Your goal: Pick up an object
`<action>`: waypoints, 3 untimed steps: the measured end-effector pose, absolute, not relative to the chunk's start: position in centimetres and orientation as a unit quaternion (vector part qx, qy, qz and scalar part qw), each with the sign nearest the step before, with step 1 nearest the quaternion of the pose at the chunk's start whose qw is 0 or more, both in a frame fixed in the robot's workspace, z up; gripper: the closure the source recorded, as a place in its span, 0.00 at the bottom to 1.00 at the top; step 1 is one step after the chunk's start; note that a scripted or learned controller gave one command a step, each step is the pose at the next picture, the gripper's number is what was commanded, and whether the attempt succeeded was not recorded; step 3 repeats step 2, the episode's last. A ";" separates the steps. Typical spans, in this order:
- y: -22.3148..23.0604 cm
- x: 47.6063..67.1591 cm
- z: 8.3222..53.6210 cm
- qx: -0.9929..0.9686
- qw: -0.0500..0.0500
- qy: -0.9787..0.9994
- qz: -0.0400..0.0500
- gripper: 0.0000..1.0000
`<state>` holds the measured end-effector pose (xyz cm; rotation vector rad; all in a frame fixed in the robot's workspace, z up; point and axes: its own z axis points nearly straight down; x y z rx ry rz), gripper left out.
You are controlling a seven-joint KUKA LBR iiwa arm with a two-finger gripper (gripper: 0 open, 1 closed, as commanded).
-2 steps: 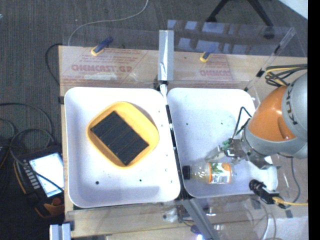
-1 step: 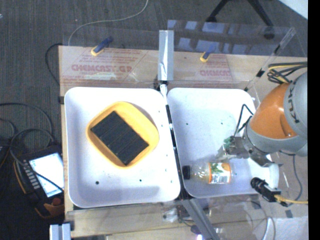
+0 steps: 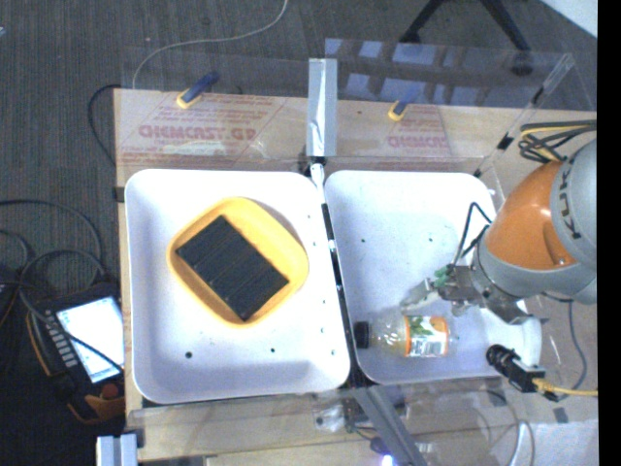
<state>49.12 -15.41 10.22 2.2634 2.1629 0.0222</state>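
In the camera view a clear plastic bottle (image 3: 412, 335) with a black cap lies on its side in the right bin (image 3: 388, 221), touching the gripper (image 3: 448, 289) — its state I cannot tell. The left bin (image 3: 155, 357) — smooth, white — holds a rounded yellow dish (image 3: 286, 246) with a dark ribbed square; the table (image 3: 194, 134) stands on grey carpet.

Clear plastic bottle (image 3: 408, 335) with black cap and orange-green label is lying on its side in the right bin (image 3: 388, 231), cap pointing left, just below and left of the gripper (image 3: 448, 287), near the bin's front edge.
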 end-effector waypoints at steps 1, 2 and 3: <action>-16.3 48.9 9.2 0.726 0.004 0.688 0.005 0.00; -16.3 48.9 9.2 0.726 0.004 0.688 0.005 0.00; -16.3 48.9 9.2 0.726 0.004 0.688 0.005 0.00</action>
